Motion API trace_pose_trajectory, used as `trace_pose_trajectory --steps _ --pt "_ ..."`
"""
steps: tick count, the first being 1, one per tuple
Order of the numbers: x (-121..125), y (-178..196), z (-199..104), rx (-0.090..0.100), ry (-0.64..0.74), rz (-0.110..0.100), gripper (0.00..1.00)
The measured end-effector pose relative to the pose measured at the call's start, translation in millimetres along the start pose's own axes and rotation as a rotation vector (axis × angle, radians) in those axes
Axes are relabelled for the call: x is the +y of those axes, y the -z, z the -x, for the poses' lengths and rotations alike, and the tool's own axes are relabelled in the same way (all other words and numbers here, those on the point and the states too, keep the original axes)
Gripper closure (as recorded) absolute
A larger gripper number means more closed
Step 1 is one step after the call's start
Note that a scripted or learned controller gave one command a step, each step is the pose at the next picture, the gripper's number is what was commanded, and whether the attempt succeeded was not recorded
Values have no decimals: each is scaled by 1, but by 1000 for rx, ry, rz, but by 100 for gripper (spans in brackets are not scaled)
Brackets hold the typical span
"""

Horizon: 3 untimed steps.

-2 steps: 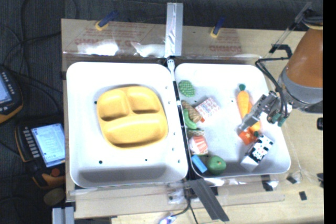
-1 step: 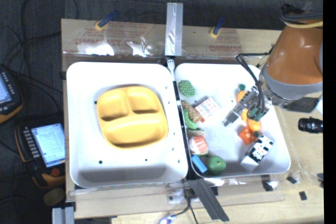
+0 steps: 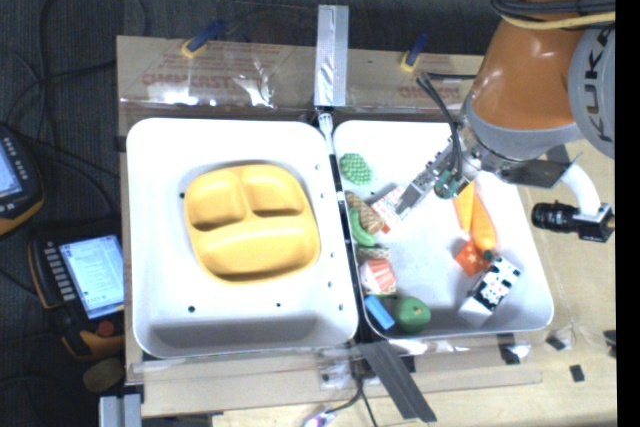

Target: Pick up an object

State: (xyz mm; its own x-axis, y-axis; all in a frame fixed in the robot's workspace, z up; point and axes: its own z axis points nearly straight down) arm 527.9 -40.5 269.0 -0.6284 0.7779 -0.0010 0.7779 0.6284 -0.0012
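The gripper [image 3: 405, 198] hangs over the right bin [image 3: 535, 320]; its grip can't be told. It should centre on the left toys [image 3: 366, 220] before lowering.

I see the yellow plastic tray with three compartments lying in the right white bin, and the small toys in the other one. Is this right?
Not quite. The camera view shows the yellow plastic tray with three compartments lying in the left white bin. The small toys, such as the green round toy, lie in the right white bin.
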Motion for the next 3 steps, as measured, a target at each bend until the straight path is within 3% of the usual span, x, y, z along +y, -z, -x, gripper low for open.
trace_pose_trajectory --steps 1,2,3 --pt "73 -29 -40 1 -37 -1 100" --pt "105 -17 44 -2 -152 -1 100" --pt "105 -8 45 -7 -152 -4 100"
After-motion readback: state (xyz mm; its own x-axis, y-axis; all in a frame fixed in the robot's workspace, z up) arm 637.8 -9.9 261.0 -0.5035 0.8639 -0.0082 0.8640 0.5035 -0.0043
